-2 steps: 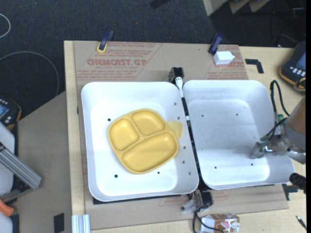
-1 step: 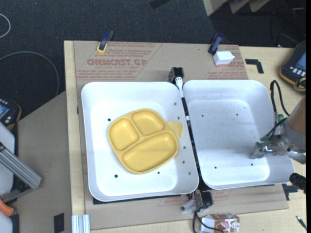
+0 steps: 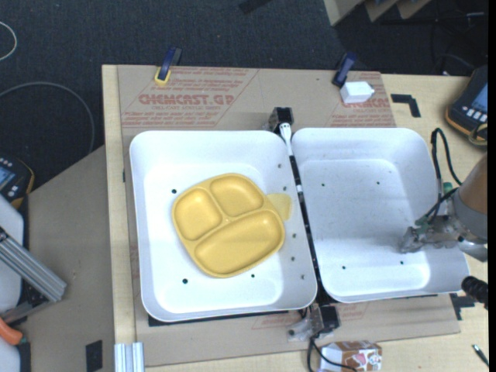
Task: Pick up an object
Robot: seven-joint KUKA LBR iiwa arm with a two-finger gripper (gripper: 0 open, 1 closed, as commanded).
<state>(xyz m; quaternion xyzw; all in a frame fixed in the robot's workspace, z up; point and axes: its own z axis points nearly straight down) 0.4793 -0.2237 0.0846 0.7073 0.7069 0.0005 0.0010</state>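
Overhead, a yellow divided plate (image 3: 229, 225) lies flat in the left bin (image 3: 147, 208); it looks rigid, light, slick, best pinched at its rim. End effector (image 3: 415, 239) sits in the right bin (image 3: 364, 161), its opening impossible to tell

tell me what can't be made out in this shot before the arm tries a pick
- Gripper, camera view: small and blurred in the right bin; finger state unreadable.
- Arm: cut off by the right edge.
- Yellow divided plate in the left bin: its underside and the pale yellow piece at its right rim are partly hidden.
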